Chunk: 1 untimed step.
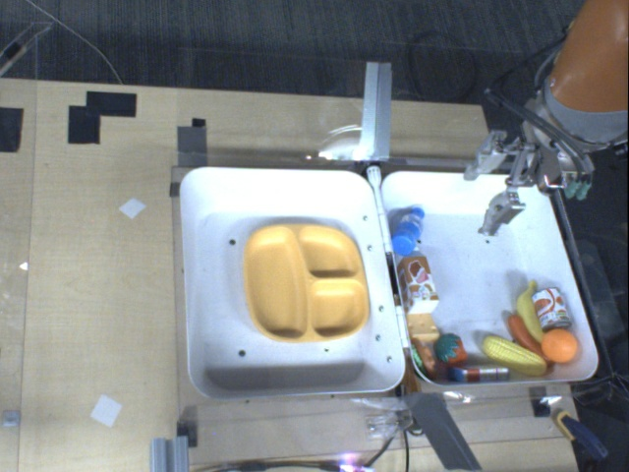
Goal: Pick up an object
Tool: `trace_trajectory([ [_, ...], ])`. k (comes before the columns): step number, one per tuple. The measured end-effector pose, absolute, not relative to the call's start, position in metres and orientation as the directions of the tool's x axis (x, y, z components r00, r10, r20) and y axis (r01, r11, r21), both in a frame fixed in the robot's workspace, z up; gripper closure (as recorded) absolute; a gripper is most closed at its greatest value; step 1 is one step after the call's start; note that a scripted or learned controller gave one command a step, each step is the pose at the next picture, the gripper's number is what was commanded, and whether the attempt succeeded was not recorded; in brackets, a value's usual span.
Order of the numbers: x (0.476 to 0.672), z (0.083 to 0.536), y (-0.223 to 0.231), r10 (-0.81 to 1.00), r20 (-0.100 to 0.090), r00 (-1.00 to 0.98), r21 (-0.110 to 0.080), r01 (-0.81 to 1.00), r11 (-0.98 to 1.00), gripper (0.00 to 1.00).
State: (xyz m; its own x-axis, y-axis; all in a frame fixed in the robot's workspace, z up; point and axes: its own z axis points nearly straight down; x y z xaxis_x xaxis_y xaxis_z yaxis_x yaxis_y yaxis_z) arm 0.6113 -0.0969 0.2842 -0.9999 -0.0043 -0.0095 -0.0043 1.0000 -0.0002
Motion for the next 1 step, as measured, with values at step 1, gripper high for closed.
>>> trace_trajectory([
  [1, 0.5705, 0.1795, -0.1426, -0.22, -0.003, -0.975, -0.001, -0.22, 0.975, 0.0],
])
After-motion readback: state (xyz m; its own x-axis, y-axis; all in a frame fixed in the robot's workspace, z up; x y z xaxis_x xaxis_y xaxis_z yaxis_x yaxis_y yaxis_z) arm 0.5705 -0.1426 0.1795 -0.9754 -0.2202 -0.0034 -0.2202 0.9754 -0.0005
